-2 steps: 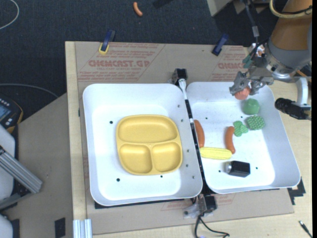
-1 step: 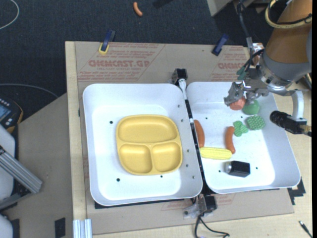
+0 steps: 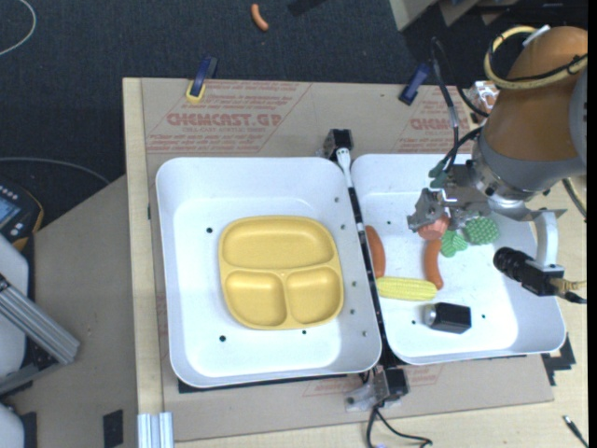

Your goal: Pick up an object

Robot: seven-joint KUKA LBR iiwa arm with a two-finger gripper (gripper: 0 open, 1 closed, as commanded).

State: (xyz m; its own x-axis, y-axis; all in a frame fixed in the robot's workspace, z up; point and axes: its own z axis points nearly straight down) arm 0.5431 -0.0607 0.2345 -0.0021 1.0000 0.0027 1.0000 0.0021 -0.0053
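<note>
Gripper (image 3: 437,215) fingers blurred above half-hidden carrot (image 3: 434,259).

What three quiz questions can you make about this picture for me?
1. True or false: the yellow tray has three sections.
2. Which bin holds the corn cob? A) left bin B) right bin
3. What dark thing lies just below the corn cob?

Key: 1. True. 2. B. 3. A small black block.
</note>
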